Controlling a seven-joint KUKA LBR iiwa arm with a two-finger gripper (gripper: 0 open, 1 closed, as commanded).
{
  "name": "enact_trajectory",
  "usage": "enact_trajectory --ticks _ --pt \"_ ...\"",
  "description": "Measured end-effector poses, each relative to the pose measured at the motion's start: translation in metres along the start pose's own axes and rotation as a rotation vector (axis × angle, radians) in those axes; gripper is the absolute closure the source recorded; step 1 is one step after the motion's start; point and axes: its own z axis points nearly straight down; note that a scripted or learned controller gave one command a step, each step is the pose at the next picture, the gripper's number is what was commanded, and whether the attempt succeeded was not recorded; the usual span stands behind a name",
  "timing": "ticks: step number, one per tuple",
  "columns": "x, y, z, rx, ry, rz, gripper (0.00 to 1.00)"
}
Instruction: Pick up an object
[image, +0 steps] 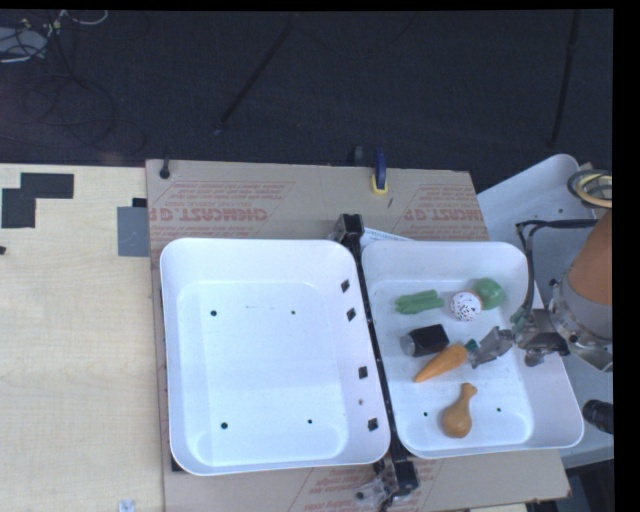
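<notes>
A: What's on the worktop (80, 330)?

B: Two white bins: the left bin (260, 360), and the right bin (545, 425) with the objects.

A: And the arm?

B: Its jaws (488, 349) sit low in the right bin, just beside the toy carrot (440, 364); apart or together, I cannot tell.

A: Smaller things?

B: A tan toy drumstick (458, 411), green pod (418, 301), black cylinder (428, 340), green lump (490, 292), speckled ball (465, 306).

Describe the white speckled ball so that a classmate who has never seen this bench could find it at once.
Look in the right-hand bin, along its far row of objects. The speckled ball sits between a long green piece and a rounder green object. It is the one white, dark-dotted sphere there.
</notes>
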Motion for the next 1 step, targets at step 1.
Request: enact_trajectory --ticks 1 --pt "0.1350 -0.0168 0.0088 0.003 0.006 -0.013 0.00"
